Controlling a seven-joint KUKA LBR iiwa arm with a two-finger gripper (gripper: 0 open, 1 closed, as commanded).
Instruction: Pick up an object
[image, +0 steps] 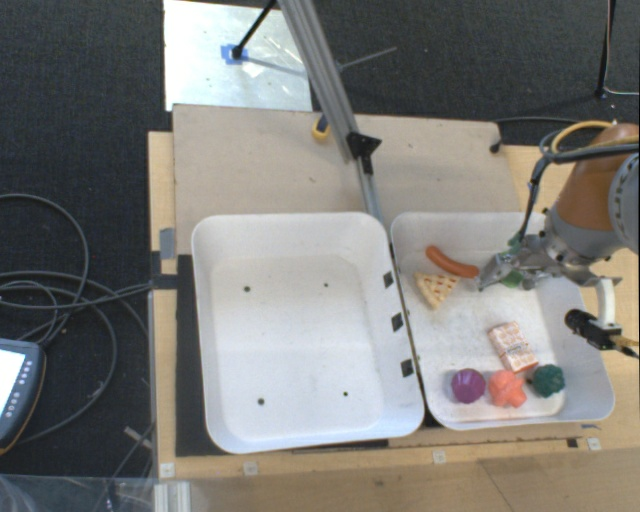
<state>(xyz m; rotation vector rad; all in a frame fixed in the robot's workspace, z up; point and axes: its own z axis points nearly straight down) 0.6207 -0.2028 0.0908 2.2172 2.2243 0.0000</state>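
The gripper (497, 272) is hanging over the upper part of the right bin (590, 402); whether it is apart or together cannot be told. A sausage (452, 263) is lying just left of it, with a cracker wedge (436, 290) below. A small carton (512, 346) is sitting mid-bin. Along the near wall a purple ball (467, 385), an orange toy (508, 388) and a green toy (547, 379) are resting in a row. The left bin (215, 240) is standing beside it on the tabletop (240, 150).

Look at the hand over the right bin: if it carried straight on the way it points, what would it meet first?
Probably the sausage. The hand points left across the right bin, its tip just short of the sausage's end. Height is unclear from above, so it might pass over it.
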